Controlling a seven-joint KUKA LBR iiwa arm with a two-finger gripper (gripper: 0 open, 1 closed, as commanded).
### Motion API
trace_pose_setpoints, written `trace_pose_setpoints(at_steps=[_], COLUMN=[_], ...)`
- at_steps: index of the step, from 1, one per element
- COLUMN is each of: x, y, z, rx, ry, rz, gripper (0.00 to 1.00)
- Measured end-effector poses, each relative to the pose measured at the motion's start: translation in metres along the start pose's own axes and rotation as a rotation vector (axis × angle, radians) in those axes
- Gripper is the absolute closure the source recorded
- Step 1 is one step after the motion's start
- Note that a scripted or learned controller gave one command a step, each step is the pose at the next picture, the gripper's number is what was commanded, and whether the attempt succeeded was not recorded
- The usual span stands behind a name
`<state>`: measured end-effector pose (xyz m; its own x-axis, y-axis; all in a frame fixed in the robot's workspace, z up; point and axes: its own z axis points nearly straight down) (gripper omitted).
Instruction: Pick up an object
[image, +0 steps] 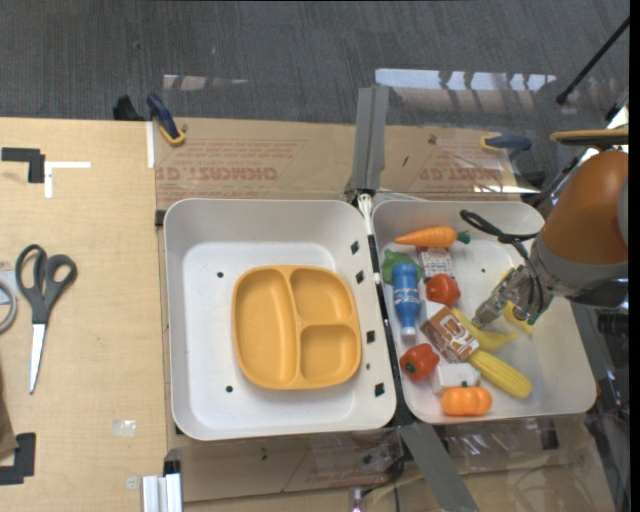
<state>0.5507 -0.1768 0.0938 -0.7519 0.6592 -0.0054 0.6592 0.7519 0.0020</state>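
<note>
The right white bin (560, 385) holds several toy foods: a carrot (425, 238), a blue bottle (405, 292), a red tomato (442, 289), a brown packet (450, 335), a red pepper (419, 361), a corn cob (501, 372) and a small orange pumpkin (466, 401). My gripper (508, 301) reaches down into this bin's right half from the arm's orange band (592, 208). It hangs just above a yellow piece (498, 337) that is partly hidden beneath it. I see nothing lifted off the bin floor.
The left white bin (195, 300) carries a yellow divided plate (297, 326). Scissors (42, 295) lie on the wooden bench at far left. A black cable (490, 226) curves across the right bin's back corner. A grey divider post (369, 140) stands between the bins at the back.
</note>
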Motion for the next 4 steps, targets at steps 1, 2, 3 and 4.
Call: trace_pose_setpoints(at_steps=[1,2,3,4], x=[0.063,0.044,0.044,0.023], y=[0.008,0.088,0.087,0.076], z=[-0.155,-0.188,-0.188,-0.051], rx=[0.002,0.003,0.003,0.004], ry=[0.002,0.003,0.003,0.005], rz=[0.081,0.169,0.170,0.212], gripper=[1.00,1.00,0.00,0.00])
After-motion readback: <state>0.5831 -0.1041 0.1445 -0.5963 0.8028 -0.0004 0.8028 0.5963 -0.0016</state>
